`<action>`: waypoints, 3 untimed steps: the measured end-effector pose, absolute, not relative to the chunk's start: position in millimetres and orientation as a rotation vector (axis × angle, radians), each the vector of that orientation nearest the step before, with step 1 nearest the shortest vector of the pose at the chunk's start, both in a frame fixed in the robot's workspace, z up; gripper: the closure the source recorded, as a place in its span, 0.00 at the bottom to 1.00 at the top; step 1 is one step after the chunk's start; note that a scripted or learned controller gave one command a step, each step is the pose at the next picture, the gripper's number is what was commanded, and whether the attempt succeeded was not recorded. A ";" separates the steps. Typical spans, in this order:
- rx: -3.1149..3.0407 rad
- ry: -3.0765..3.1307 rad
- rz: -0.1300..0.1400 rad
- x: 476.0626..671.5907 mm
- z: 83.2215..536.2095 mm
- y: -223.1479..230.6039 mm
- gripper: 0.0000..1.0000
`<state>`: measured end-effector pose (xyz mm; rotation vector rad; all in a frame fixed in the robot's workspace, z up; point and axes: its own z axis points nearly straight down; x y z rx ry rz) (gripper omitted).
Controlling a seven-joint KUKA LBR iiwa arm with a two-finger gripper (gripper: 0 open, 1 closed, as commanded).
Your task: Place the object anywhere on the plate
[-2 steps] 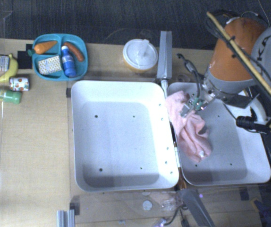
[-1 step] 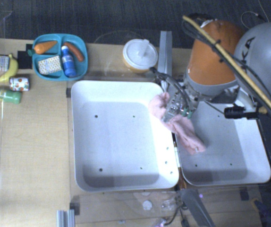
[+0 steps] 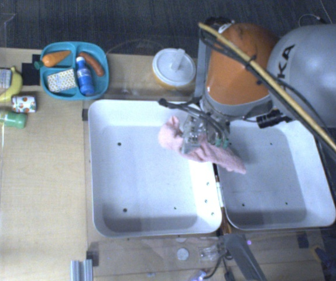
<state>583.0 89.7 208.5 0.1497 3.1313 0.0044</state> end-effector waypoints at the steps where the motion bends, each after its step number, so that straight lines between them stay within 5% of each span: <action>1: 0.002 3.134 0.005 589.3 209.4 143.2 1.00; 2: -0.001 3.135 0.006 582.9 219.5 194.5 1.00; 3: 0.000 3.135 0.006 583.0 219.7 194.3 0.00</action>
